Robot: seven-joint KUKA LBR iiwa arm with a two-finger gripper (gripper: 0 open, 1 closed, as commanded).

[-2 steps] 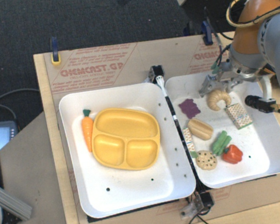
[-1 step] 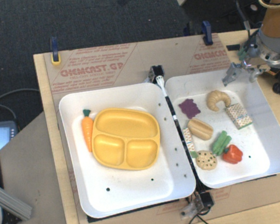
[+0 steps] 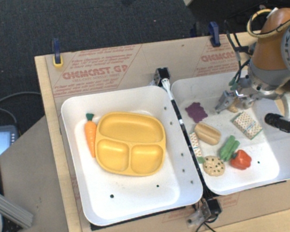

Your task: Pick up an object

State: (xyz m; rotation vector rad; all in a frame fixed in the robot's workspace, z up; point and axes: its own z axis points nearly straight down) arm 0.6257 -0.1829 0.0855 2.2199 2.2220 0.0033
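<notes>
Nearest us in the right bin [image 3: 283,170] we note a cookie [image 3: 213,166], a red pepper [image 3: 241,160] and a green piece [image 3: 228,147]. Beyond them lie a bread roll [image 3: 207,133], a patterned packet [image 3: 246,124] and a purple item [image 3: 196,112]. The left bin [image 3: 80,149] holds a yellow divided plate [image 3: 130,142] with a carrot [image 3: 90,135] beside it. Farthest, the gripper [image 3: 233,100] is low over the right bin; we cannot tell whether it grips anything.

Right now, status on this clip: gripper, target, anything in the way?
Gripper low over right bin, nothing seen held. Toy food loose below: bread roll, cookie. Nothing blocking.
</notes>
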